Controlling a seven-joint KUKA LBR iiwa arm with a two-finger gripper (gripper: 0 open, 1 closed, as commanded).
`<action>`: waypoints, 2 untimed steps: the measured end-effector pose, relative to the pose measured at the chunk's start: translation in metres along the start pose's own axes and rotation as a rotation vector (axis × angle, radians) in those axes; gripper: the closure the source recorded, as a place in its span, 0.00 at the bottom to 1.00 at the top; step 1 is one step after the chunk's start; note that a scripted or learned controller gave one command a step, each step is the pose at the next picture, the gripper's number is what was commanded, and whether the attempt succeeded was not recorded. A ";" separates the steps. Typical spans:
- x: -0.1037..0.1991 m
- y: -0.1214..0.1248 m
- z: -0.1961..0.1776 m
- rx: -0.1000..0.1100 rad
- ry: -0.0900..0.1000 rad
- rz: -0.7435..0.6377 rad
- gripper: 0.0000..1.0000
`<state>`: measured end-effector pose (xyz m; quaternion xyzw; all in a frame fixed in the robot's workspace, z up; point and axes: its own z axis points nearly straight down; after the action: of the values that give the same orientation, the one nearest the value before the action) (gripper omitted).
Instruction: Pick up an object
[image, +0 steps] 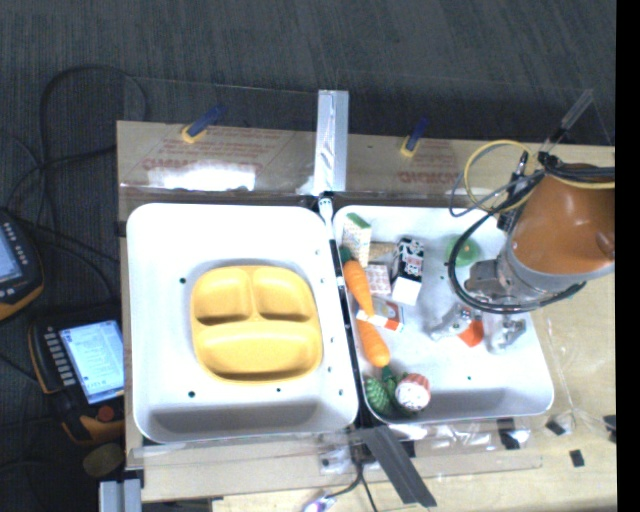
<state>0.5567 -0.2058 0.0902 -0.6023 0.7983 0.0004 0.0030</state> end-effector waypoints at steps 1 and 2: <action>-0.071 -0.025 0.001 0.010 0.000 0.026 0.00; -0.081 0.030 0.000 0.009 0.002 0.062 0.00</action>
<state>0.5500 -0.1201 0.0907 -0.5772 0.8166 -0.0038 0.0046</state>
